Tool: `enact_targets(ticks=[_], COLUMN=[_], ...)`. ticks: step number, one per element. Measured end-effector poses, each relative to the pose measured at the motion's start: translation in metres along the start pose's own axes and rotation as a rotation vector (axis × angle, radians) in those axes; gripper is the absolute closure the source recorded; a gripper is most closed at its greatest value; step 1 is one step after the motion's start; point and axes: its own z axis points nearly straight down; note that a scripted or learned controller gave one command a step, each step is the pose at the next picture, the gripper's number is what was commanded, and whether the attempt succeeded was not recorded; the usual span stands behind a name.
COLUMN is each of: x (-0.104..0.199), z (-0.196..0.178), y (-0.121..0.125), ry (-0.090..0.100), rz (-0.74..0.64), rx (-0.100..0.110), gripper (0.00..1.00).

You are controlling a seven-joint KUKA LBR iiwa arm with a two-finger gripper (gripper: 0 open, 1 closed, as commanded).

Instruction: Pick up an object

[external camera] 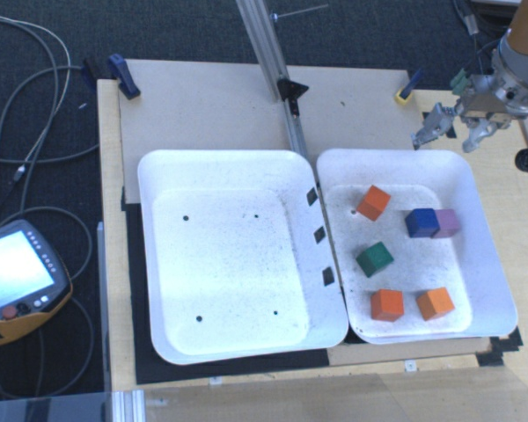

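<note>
The right bin (484, 236) holds several small blocks: an orange one (374, 202) near the back, a blue one (421, 222) touching a purple one (447, 222), a green one (375, 258) in the middle, and two orange ones (387, 305) (436, 302) at the front. My gripper (453, 130) hangs above the bin's back right rim, well clear of the blocks. Its fingers are spread apart with nothing between them.
The left bin (158, 262) lies beside the right one, with a black-tabbed divide between them. A slanted metal pole (264, 38) rises behind the bins. A blue clamp (123, 75) and a yellow-blue clamp (408, 88) sit on the bench's back edge. A teach pendant (18, 275) lies at far left.
</note>
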Motion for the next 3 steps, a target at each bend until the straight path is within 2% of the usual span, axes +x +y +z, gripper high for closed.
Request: enact_targets(ticks=[1, 2, 3], x=[0.028, 0.058, 0.068], z=[0.158, 0.2, 0.198], y=[-0.022, -0.027, -0.062], ry=[0.003, 0.004, 0.003], rz=[0.002, -0.001, 0.003], rx=[0.008, 0.005, 0.003], gripper=[0.0, 0.0, 0.0])
